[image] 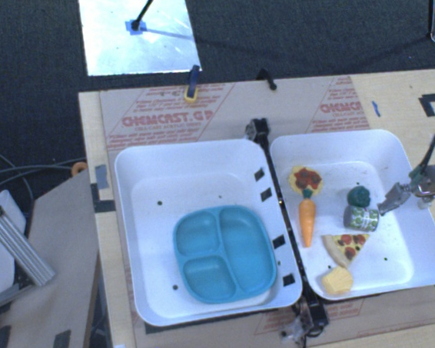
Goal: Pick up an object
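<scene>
Dark carpet surrounds a pale counter [218,104] carrying 2 shallow white bins side by side. Over in the left bin [144,169] sits a blue divided plate [224,253], and nothing else with it. All the candidates are in the right bin [388,144]: a carrot [307,222], a pizza slice [346,247], a yellow cheese wedge [338,280], a small red and yellow piece [305,179] near the top, and a green-topped can [360,218] lying tilted. The gripper [389,201] comes in low from the right, its fingers [394,197] tipped toward that can and just beside it (touching or not, hard to call at this size). How wide the fingers stand, I cannot tell, and nothing shows between them. So the pick looks not yet made: every object rests on the bin floor. Left to do, by my read: close on something and lift it clear.
</scene>
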`<act>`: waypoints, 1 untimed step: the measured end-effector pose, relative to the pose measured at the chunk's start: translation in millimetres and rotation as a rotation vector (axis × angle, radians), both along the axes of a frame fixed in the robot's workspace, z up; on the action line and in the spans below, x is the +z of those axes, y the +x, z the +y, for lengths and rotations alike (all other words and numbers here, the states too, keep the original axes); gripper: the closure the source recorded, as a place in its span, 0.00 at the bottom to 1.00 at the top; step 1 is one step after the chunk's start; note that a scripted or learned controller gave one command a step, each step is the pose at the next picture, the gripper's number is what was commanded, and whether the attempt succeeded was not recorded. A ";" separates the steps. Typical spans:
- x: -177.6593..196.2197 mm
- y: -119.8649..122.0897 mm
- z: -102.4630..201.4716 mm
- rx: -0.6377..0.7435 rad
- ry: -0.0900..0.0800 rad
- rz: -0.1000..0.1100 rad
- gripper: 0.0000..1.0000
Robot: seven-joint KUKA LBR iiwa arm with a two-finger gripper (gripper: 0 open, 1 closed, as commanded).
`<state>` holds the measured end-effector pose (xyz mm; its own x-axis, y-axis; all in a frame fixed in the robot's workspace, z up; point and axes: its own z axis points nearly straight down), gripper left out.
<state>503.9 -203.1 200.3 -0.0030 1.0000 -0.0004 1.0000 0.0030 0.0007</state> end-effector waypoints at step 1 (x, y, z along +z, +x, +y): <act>-119.2 -17.0 -3.0 -0.004 0.002 -0.001 0.00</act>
<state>486.9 -206.1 81.1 0.0013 1.0000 0.0018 1.0000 -0.0013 0.0020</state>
